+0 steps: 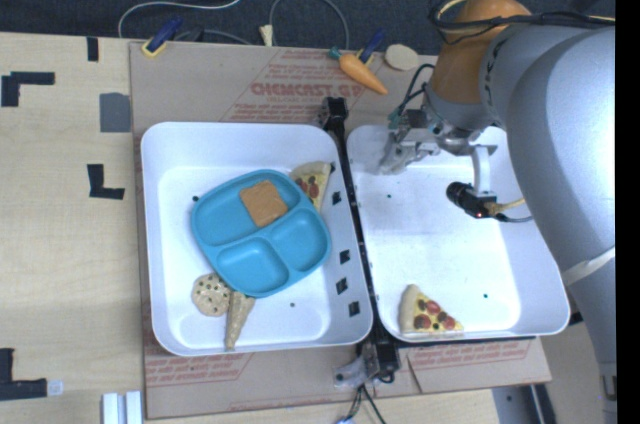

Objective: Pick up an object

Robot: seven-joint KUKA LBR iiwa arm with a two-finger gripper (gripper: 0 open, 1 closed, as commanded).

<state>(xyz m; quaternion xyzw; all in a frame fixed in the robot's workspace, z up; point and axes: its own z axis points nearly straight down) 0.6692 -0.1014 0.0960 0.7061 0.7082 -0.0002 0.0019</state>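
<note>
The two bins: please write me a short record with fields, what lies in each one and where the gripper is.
left bin: blue tray holding a toast square; pizza slice, cookie, cone around the tray
right bin: second pizza slice near the front edge
gripper: over the right bin's far left corner
outside bins: carrot on the cardboard

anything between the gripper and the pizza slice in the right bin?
Nothing visible. The gripper sits at the far left corner of the right bin; the pizza slice lies alone near the bin's near edge. Only bare bin floor lies between them. The divider runs alongside that path, not across it.
</note>
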